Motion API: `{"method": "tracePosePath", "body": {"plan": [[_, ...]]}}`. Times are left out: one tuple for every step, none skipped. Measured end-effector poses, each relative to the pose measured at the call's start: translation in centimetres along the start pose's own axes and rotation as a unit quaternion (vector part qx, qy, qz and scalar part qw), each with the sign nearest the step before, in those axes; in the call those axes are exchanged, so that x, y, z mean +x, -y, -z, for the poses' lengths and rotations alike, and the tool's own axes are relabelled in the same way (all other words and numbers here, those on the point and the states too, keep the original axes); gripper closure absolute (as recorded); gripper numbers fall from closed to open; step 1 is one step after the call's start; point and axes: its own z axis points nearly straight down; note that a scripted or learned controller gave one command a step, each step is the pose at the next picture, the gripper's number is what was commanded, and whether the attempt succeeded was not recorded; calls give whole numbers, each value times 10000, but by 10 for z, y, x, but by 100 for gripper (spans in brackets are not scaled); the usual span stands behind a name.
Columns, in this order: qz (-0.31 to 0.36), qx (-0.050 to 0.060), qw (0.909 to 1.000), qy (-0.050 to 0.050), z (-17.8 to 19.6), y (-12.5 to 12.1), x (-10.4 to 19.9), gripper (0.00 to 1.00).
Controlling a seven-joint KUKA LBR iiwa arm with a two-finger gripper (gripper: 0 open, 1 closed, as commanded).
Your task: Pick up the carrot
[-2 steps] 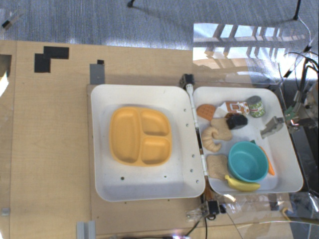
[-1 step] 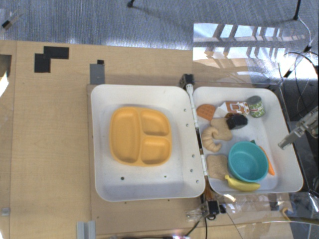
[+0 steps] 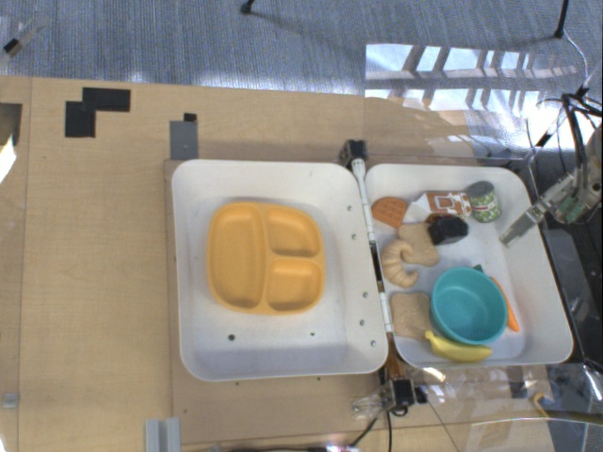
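The carrot (image 3: pixel 510 311) is a thin orange piece in the right bin (image 3: pixel 549 281). It lies against the right side of a teal bowl (image 3: pixel 467 306), which partly hides it. My gripper (image 3: pixel 513 233) reaches in from the right edge and hangs over the bin's right side. It is up and to the right of the bowl, well apart from the carrot, and holds nothing I can see.
The right bin also holds a banana (image 3: pixel 459 348), a croissant (image 3: pixel 407 257), a bread slice (image 3: pixel 409 314), a black object (image 3: pixel 447 228), a green can (image 3: pixel 483 201) and a brown cookie (image 3: pixel 388 212). A yellow divided plate (image 3: pixel 267 256) sits in the left bin (image 3: pixel 198 337).
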Motion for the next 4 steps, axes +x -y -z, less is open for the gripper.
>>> {"method": "tracePosePath", "body": {"plan": [[1379,3,9904,-1,1,22,14,0],[2276,4,9738,-8,-26,27,18,0],[3484,2,9374,-12,-31,43,30,0],[5751,-3,8181,-14,-49,58,41,0]]}}
